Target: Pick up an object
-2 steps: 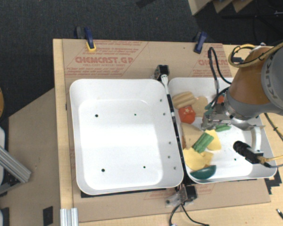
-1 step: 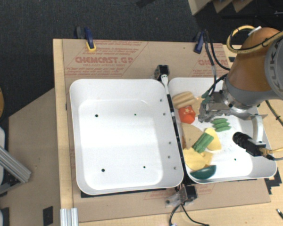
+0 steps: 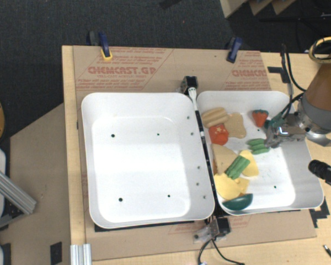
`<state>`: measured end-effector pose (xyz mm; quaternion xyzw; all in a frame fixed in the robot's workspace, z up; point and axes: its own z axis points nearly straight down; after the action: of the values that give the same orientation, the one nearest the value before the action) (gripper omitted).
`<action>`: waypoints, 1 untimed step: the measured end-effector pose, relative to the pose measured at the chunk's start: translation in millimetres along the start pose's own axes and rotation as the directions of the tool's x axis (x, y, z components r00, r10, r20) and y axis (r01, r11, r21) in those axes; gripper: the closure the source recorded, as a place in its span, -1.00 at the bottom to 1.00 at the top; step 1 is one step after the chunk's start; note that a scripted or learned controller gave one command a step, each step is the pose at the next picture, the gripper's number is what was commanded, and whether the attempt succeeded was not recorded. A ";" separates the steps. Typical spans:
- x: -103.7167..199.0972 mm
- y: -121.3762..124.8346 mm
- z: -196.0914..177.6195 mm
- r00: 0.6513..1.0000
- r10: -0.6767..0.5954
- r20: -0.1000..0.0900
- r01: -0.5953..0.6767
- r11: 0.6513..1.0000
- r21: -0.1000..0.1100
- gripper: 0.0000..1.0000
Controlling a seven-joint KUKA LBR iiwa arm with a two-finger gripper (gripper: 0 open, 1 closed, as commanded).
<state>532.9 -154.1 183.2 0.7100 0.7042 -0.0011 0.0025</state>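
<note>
Gripper hangs low over the right bin, at about three o'clock from the bench's middle, and whether it is released or clenched cannot be told from this slanted view. It sits just beside a small green piece and a red piece, which suggests a pick from the near edge of the pile, where the arm can come in from the right without crossing other things.

By size: the worktop carries both bins. The left bin, at nine o'clock, offers no candidates, so every pickable thing lies in the right one. There the toys crowd toward the bin's nine o'clock side: tan bread-like pieces at eleven o'clock, a red round piece below them, yellow pieces toward seven o'clock with a green stick lying over them, and a dark green piece at six o'clock.

Crowding is likely the chief hindrance: neighbours touch, so closing on one may nudge another. The right bin's wall and the divider between the bins also limit approach angles.
</note>
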 end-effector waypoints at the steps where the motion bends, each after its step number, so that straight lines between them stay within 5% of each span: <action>1: 59.0 -57.5 26.2 1.000 -0.010 -0.010 0.011 1.000 0.010 1.00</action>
<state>475.9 -94.7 156.6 0.7063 0.7079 -0.0012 -0.0044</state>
